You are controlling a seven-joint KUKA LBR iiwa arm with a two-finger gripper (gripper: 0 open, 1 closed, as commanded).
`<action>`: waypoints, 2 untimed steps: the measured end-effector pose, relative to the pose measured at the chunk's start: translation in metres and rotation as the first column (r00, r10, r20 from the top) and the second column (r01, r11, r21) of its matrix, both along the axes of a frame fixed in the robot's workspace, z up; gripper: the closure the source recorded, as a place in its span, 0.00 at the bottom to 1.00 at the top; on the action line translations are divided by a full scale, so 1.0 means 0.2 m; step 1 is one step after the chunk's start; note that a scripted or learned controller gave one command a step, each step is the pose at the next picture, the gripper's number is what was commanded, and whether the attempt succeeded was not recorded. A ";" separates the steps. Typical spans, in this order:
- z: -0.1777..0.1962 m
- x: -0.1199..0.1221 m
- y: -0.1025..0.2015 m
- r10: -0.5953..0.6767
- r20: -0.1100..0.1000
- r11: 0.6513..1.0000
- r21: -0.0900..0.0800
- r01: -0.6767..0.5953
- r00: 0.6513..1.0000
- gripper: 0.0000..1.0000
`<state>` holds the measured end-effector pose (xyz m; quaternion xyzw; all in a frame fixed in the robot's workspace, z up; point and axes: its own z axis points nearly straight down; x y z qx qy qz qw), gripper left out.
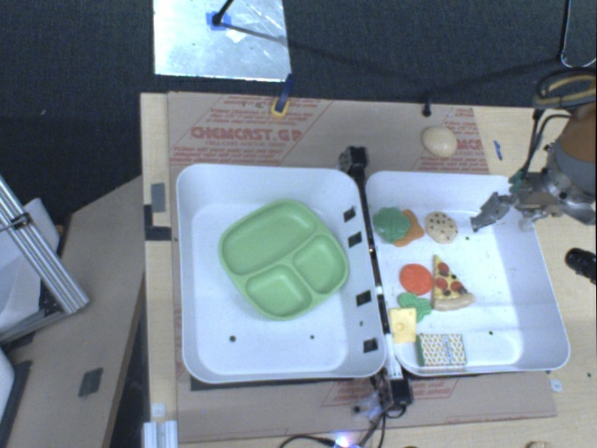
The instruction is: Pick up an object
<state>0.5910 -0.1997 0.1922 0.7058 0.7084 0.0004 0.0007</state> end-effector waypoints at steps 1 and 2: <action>-0.28 0.04 -0.02 -0.001 0.000 1.000 0.000 0.001 1.000 0.00; -0.53 0.05 -0.02 -0.001 0.000 1.000 0.000 0.001 1.000 0.00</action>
